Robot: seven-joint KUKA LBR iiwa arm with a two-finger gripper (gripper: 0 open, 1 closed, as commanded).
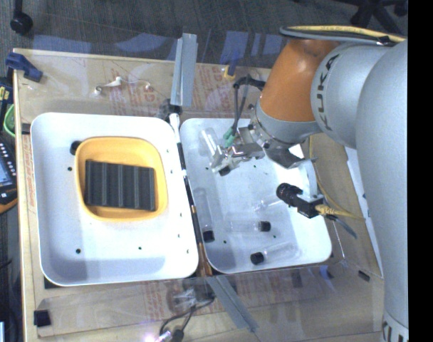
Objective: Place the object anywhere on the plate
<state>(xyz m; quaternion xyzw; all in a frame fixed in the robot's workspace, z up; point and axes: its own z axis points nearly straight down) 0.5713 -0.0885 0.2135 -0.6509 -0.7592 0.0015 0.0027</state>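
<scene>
A yellow plate (120, 152) lies in the left white bin (60, 255). On its middle rests a dark grey ridged rectangular object (121, 184), lying flat. My gripper (218, 155) hangs over the upper left part of the right bin (309, 251), well to the right of the plate and apart from the object. Its pale fingers (209, 143) stand open with nothing between them.
Small black pieces (263, 226) and faint clear items lie on the right bin's floor. A black cylinder with a yellow cable (296, 197) juts from the arm over that bin. A metal bar (182, 66) stands at the back between the bins.
</scene>
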